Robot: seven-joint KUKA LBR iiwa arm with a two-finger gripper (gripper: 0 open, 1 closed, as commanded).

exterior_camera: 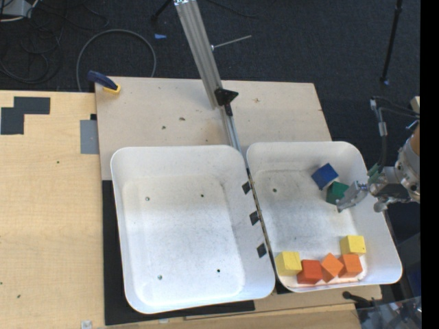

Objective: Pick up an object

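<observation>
In the camera view, we record the gripper [348, 196] at the right edge of the right bin [302, 157], its tips against a green block [335, 192]; whether they clamp it we cannot tell. A blue block [324, 175] touches the green one at upper left. Two yellow blocks [289, 261], two orange blocks [341, 265] and a red block [311, 271] line the bin's lower edge. The left bin [137, 162] sits beside it.

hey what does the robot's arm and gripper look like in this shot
At the right edge, the arm shows as a pale grey rounded body. Its wrist block is dark grey to black metal. The gripper is small, with thin silver-grey metal fingers, and a touch of green sits near its base. A thin cable hangs just above it.
</observation>
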